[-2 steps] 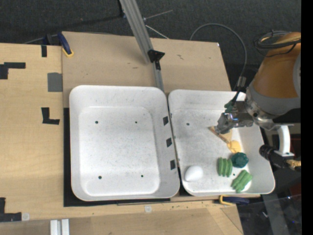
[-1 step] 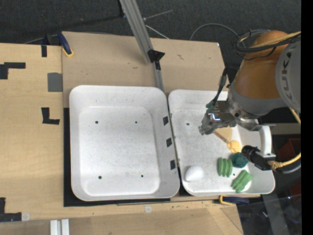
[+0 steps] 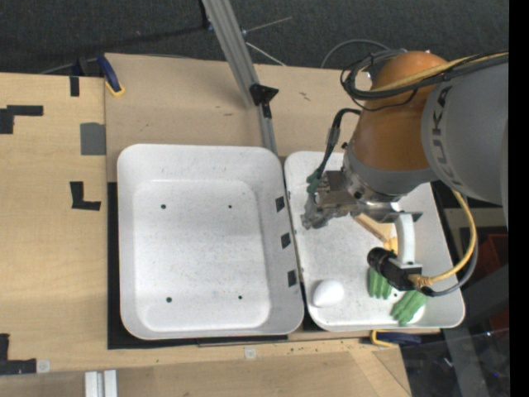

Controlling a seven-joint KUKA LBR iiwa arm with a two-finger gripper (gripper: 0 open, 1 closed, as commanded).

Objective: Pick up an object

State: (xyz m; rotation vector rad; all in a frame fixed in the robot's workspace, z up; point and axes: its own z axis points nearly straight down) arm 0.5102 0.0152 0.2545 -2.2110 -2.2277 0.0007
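Observation:
My gripper (image 3: 314, 215) hangs low over the left side of the right bin (image 3: 357, 314), near the divide between the two bins. A white ball (image 3: 328, 293) lies at the bin's front left, well in front of the gripper. Two green ridged objects lie at the front right: one upright piece (image 3: 378, 284) and one lower piece (image 3: 408, 307) at the rim. A tan stick-like piece (image 3: 371, 227) shows under the wrist, partly hidden by the arm. Nothing is visible between the gripper's tips.
The left bin (image 3: 198, 238) sits beside the right one, with small black clips (image 3: 285, 240) along the shared edge. A grey metal post (image 3: 235, 48) slants in from the top. The arm's bulky body (image 3: 413, 122) covers the right bin's back half.

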